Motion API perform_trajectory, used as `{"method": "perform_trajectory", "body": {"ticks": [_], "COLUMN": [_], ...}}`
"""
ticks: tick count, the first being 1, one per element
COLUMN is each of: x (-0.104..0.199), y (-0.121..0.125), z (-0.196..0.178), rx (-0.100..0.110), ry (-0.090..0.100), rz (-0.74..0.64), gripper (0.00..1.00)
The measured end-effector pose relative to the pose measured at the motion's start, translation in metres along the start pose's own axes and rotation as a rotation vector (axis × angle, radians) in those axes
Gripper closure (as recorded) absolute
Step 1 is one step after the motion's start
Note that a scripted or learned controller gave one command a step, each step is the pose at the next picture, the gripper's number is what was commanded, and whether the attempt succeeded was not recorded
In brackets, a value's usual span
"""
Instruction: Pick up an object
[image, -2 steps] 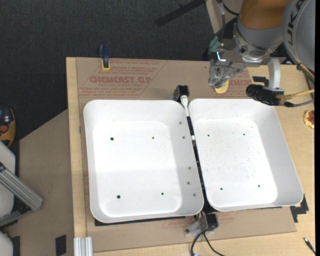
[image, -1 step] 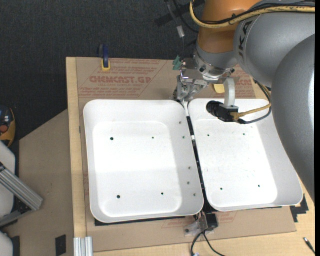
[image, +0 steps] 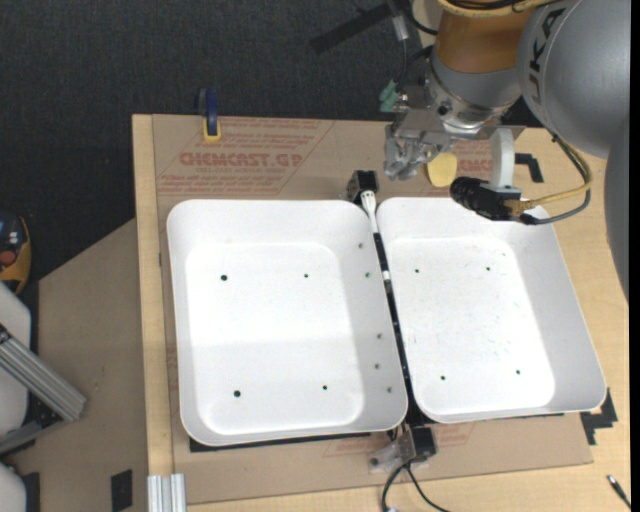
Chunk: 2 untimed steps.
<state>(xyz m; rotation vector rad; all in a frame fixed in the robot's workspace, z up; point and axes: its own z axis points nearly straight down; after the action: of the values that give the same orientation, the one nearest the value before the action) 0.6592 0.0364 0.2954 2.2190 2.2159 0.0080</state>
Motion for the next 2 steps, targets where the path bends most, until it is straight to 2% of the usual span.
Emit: {"method": "perform_trajectory", "body": {"ticks": [1, 2], "x": [-0.075, 0.003], "y": [0.009, 0.005], "z": [-0.061, 0.033], "rx": [-0.002, 0.018], "ry": [-0.004, 0.004], "rz": [0.005, -0.008], "gripper": [1.0, 1.0]}}
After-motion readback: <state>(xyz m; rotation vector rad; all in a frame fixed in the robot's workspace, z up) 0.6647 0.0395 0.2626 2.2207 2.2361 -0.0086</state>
